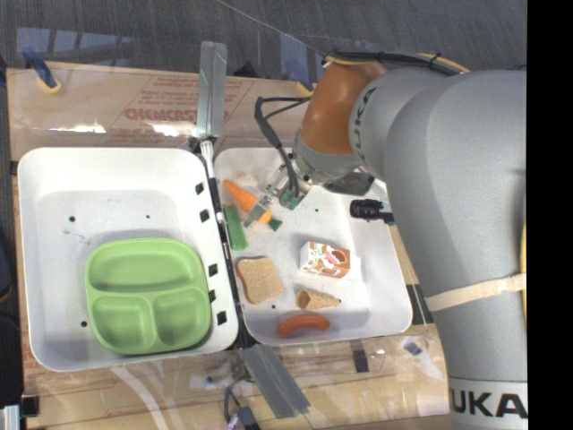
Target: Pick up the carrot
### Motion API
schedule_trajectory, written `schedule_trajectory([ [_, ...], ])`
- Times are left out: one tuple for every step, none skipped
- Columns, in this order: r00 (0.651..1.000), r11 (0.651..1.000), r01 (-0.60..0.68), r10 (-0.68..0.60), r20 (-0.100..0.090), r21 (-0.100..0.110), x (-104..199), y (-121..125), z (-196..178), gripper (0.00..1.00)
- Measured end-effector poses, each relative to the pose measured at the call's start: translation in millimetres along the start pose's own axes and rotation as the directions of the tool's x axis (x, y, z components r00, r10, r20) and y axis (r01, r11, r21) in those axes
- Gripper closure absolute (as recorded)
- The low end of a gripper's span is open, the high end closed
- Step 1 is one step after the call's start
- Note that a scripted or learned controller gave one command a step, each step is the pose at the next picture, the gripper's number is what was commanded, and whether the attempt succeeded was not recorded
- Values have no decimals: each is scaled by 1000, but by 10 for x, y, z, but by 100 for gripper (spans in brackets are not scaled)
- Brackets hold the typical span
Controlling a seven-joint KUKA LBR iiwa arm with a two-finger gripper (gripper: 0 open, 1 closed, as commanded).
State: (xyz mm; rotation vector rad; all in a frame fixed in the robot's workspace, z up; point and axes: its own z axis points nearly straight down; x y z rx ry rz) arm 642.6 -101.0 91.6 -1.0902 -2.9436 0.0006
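Nearest, the sausage (303,324) lies aside; the carrot (240,195), light, stiff and smooth, suits a mid-body pinch, though whether the claw (279,195) is clenched or released I cannot tell.

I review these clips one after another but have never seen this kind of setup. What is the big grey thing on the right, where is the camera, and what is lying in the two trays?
The grey mass is a robot arm with an orange band, reaching in from the right. One camera looks down at a slant from above the bench. Two shallow white bins sit side by side. The left bin holds a green divided plate. The right bin holds toy food: a carrot, a green stick, a bread slice, a small printed carton, a wedge and a sausage. The gripper is down beside the carrot; whether it grips it is unclear.
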Motion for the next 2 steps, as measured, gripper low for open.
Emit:
schedule_trajectory([
  [1000,1000,10,-10,2,0,2,26,-117,100],
  [998,998,63,-63,11,-8,291,516,-1065,100],
])
